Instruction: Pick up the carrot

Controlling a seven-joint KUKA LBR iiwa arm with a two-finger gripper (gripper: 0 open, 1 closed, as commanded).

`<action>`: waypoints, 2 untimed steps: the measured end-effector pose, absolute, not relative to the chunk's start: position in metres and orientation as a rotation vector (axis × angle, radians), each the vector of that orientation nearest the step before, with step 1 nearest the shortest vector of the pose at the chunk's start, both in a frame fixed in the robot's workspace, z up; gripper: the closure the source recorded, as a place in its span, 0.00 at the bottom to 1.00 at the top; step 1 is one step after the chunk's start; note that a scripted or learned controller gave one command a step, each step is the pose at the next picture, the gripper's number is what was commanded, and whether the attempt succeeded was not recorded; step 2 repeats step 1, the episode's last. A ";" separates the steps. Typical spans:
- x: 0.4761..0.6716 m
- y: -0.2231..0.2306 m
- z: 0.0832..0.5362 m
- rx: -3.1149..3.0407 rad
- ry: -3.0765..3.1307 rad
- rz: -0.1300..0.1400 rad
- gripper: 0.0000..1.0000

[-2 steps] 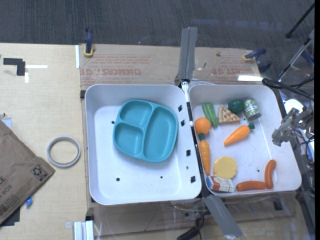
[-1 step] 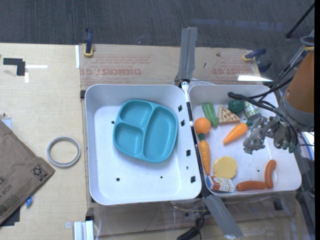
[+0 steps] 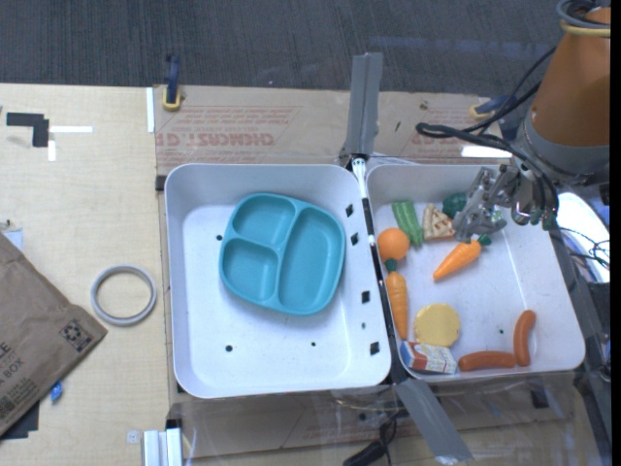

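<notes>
Red print on the cardboard sheet (image 3: 291, 124) behind the bins reads upside down, roughly "CHEMCAT"; the brown box (image 3: 34, 333) at left shows "BOX"

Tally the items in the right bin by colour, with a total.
Orange: 3, a carrot by the gripper, a carrot at the left wall, a ball
Green: 2
Red: 2 sausages
Yellow: 1 disc
Other: 2, cracker, carton
Total: 10
</notes>
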State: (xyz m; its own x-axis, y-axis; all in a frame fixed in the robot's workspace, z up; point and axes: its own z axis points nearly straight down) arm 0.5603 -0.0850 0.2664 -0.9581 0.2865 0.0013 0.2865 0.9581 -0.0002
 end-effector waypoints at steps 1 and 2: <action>0.571 -0.095 0.166 -0.238 -3.130 -0.001 1.00; 0.571 -0.095 0.166 -0.238 -3.130 -0.001 1.00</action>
